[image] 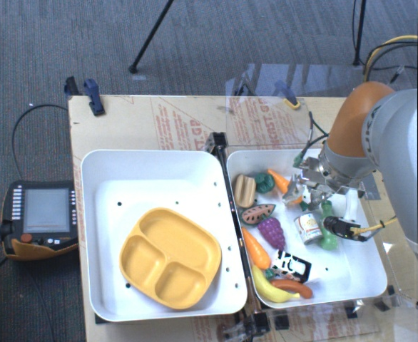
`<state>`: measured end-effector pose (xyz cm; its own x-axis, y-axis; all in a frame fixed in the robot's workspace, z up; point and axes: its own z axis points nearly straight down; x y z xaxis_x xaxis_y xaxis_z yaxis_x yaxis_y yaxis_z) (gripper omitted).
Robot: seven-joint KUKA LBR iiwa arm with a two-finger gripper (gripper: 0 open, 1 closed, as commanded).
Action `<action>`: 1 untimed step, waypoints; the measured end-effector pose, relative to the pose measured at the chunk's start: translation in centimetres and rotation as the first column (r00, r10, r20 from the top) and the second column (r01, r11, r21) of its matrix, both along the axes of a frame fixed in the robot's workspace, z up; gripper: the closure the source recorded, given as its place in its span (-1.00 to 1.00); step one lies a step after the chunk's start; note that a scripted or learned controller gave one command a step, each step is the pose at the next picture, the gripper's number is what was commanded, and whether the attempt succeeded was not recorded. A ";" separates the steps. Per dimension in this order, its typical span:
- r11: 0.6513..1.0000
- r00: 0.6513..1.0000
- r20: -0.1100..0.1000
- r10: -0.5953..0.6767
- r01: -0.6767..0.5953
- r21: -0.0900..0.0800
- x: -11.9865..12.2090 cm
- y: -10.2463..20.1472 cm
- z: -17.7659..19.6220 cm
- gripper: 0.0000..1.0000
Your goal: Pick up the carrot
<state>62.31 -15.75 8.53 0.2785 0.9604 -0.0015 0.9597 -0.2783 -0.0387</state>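
**Desk:** What am I looking at?

**Operator:** I'm watching the grey arm [380, 141] reaching in from the right over the right bin [369, 276]. Its tool [310, 191] is hanging low over the upper middle of that bin, above a small can [308, 226] and a green toy [328, 239]. I cannot tell how the tool is set; nothing is showing between its tips.

**Desk:** And the carrot?

**Operator:** The carrot [255, 247] is lying along the right bin's left wall, pointing up and left, just beside a purple bunch of grapes [272, 232] and below a watermelon slice [258, 213]. A banana [272, 288] is curling along the near edge below it, with a red pepper-like piece [292, 286] touching it. A second small orange piece [279, 181] is sitting near the tool, beside a dark green vegetable [265, 182].

**Desk:** The other bin?

**Operator:** The left bin [102, 191] is carrying a yellow divided plate [170, 257]. Both bins are sitting on the bench [166, 120].
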 end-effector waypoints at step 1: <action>0.978 0.978 0.035 -0.207 0.207 -0.008 1.4 4.0 11.8 1.00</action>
